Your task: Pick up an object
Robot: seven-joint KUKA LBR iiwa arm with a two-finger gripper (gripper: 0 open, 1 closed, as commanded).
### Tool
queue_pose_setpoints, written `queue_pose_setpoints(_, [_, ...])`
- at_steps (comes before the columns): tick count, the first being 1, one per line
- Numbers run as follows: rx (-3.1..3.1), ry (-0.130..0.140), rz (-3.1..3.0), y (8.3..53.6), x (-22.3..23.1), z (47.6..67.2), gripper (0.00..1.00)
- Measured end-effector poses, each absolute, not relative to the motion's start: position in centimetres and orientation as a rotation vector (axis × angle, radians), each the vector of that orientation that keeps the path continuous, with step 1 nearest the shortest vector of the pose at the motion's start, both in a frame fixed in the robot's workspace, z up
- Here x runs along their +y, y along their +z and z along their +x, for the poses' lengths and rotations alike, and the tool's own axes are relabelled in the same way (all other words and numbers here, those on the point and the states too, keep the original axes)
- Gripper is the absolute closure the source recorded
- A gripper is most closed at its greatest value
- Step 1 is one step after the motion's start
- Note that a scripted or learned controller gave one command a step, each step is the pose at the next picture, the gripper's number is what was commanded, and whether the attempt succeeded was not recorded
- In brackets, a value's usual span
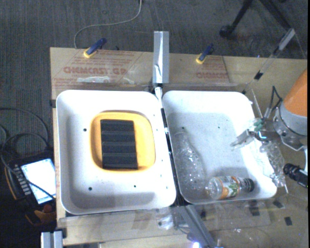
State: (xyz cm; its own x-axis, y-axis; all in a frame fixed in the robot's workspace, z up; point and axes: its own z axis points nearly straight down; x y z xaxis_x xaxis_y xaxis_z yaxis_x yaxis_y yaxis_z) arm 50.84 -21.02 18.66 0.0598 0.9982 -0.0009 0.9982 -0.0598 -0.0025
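Note:
A yellow sponge with a black ribbed top (120, 142) lies flat in the middle of the left bin (72, 107). In the right bin (212, 99), a clear crumpled plastic bottle (187, 159) lies along the left wall. A second clear bottle with an orange label (228, 185) rests on its side near the front wall. My gripper (254, 133) reaches in over the right bin's right rim, above bare floor and apart from both bottles. The grey arm with its orange band (304, 98) is at the right edge.
A metal post (160, 61) stands behind the gap between the bins. Two yellow-and-blue clamps (94, 47) (204, 53) hold the back board. Something clear and ribbed (273, 161) hangs by the right bin's right wall. Cables and a device lie on the floor at left.

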Motion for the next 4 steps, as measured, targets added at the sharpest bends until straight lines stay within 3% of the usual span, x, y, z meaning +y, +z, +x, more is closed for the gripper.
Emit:
queue_pose_setpoints(1, [-2.112, -0.002, -2.33, 9.5, -19.0, 48.7, 0.0])
queue_pose_setpoints(2, [-1.946, 0.005, -2.465, 10.7, -19.3, 52.9, 0.0])
queue_pose_setpoints(3, [-2.28, 0.002, -2.163, 24.5, -18.1, 50.8, 0.0])
queue_pose_setpoints(4, [-2.356, 0.005, -2.083, 27.3, -20.9, 48.5, 0.0])
